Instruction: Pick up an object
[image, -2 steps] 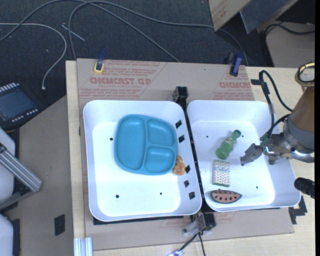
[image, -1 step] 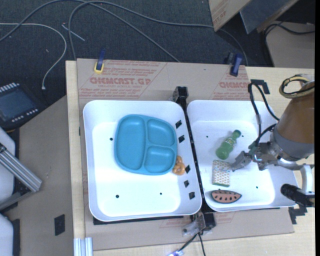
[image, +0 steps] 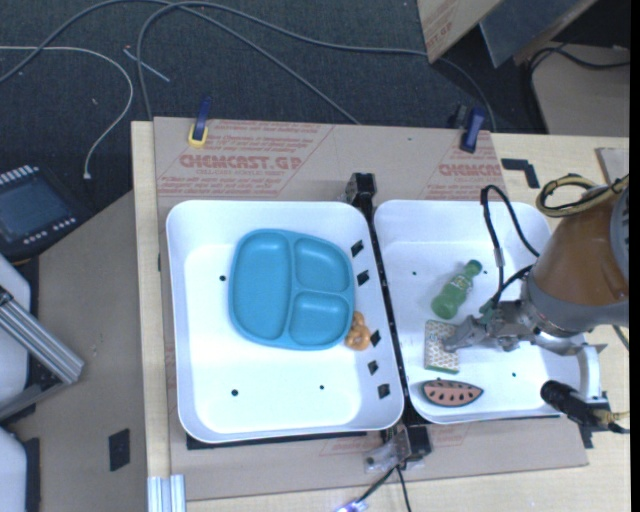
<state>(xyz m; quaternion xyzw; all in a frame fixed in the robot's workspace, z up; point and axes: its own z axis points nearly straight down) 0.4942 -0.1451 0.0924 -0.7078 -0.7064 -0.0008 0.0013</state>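
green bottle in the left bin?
No, the green bottle lies in the right bin; the left bin holds the blue plate.

We see two glossy white plastic bins, a smooth matt blue plastic tray, and a printed brown cardboard-covered worktop.

The arm runs off the right edge, so its upper links are cut away. The jaws lie small and dark above the patterned square pad; whether they stand apart or together cannot be told, nor whether they touch the pad's near corner, which they cover. Left of the jaws, the orange lump beside the blue divided plate is too small to identify. Behind the jaws, the wrist hides part of the right bin floor.
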